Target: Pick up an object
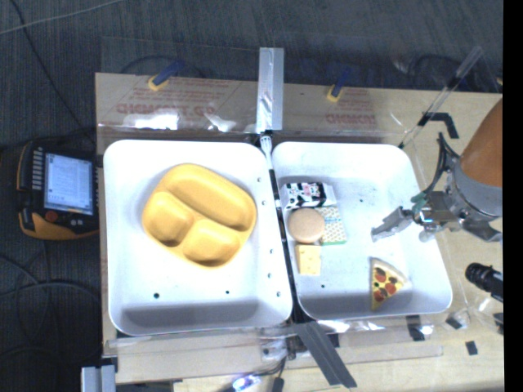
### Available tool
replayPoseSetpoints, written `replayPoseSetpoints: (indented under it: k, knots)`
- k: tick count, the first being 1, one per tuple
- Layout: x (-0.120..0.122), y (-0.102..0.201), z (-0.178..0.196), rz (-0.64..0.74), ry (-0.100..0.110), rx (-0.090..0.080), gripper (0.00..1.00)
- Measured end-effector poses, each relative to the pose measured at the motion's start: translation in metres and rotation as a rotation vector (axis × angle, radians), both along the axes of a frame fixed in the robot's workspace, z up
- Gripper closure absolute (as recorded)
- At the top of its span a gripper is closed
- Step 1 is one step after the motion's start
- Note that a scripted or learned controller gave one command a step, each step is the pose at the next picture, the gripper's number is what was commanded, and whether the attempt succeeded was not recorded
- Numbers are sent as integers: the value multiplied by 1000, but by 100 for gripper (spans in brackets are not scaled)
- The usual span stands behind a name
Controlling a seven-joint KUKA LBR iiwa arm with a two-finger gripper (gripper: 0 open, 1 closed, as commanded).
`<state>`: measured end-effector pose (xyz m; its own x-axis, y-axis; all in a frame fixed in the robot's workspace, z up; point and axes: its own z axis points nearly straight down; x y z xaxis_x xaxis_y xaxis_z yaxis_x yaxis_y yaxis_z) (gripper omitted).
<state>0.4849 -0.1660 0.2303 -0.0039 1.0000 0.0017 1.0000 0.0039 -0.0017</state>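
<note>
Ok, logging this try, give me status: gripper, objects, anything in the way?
Gripper over right bin, nothing between fingers. Pizza slice just below it, untouched. Small items clustered by the divider. Path clear.
</note>
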Motion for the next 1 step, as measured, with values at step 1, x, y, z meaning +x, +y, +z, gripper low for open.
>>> replayPoseSetpoints:
  k: [1]
  knots:
    - [70, 39, -100, -179, 1, 1, 0]
